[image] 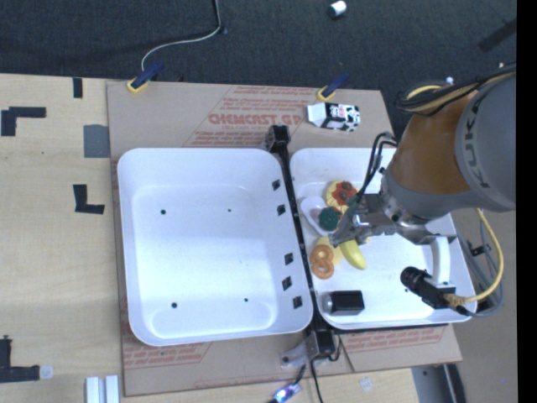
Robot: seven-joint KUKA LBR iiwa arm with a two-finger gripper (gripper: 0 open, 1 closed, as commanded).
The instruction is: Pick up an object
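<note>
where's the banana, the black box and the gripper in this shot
banana (356, 259): camera view, on the yellow body just below the gripper.
black box (345, 301): camera view, on the middle of its top face, near the right bin's front edge.
gripper (346, 234): camera view, at its tip, over the toys.

Right bin (419, 313) as landmark: banana (352, 256), ring (322, 260) and black block (344, 301) lie inside it; left bin (201, 242) lies just left, touching

Bench (50, 225) carries cardboard sheet (252, 120) (printed red) under two white bins (201, 242), left of gripper (352, 229).
</note>
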